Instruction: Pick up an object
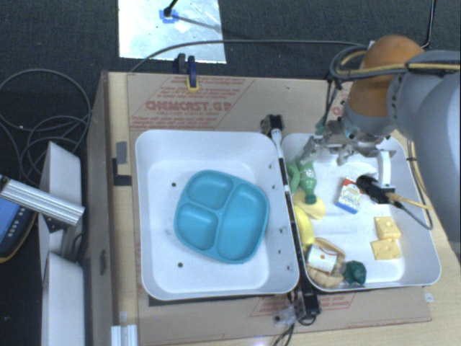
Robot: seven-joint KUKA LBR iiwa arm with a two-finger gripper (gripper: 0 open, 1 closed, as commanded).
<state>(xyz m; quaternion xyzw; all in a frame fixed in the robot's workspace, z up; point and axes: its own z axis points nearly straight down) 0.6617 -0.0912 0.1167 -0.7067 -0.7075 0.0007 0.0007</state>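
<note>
on the left of the table (115, 193) we see the left bin (155, 157) holding a blue plate (220, 216) near its middle, lying flat, likely just parked there.

the right bin (425, 254) holds the pickable clutter: a green bottle (307, 182) at about 9 o'clock, a banana (305, 225) just below it, a small box (349, 195) near the centre, two crackers (387, 238) at 4 o'clock, a dark green lump (354, 271) at 6 o'clock.

the gripper (338, 148) hangs over the bin's 12 o'clock edge, above the bottle and box, touching neither. we cannot tell whether it is apart or together. we judge it is lining up a descent, with nothing picked yet.
</note>
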